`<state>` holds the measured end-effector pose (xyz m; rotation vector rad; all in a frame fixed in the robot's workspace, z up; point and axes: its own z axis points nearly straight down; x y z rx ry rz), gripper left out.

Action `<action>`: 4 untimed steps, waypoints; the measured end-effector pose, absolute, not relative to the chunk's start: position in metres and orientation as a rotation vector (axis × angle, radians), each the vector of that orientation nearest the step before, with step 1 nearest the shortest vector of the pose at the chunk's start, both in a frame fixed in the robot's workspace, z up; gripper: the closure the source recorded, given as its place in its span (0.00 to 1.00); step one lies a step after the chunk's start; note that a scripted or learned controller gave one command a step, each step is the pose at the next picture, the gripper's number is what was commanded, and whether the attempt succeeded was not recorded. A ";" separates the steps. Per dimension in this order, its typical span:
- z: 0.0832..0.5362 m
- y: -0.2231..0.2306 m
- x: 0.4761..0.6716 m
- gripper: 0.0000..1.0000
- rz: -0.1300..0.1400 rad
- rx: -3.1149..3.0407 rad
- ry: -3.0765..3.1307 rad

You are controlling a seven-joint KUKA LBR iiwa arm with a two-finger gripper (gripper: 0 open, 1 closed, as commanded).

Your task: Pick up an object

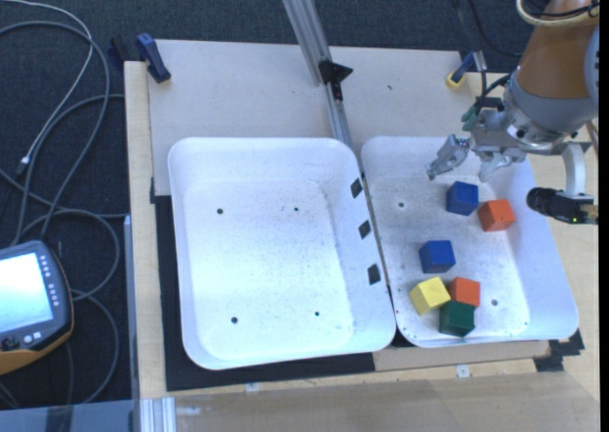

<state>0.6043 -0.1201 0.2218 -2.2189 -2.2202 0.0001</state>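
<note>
We see two shallow white bins side by side on the bench. The left bin [271, 249] is the larger in view, its floor speckled with dark flecks and a few small holes. The right bin [404, 230] holds six small cubes. At its far end sit a blue cube [462, 198] and, just right of it, an orange cube [495, 215]. Nearer the middle lies a second blue cube [437, 255]. At the near end three cubes cluster together: a yellow cube [429, 295] on the left, a second orange cube [465, 290] beside it, and a green cube [457, 318] nearest us, touching its neighbours. The gripper [468, 164] hangs above the far end of the right bin, just beyond the far blue cube, its jaws spread apart with nothing between them.
</note>
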 end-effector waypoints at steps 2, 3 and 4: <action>0.233 -0.119 0.605 0.00 -0.002 -2.218 -2.222; 0.095 -0.101 0.500 0.00 0.010 -2.214 -2.212; 0.101 -0.081 0.483 0.00 -0.010 -2.223 -2.230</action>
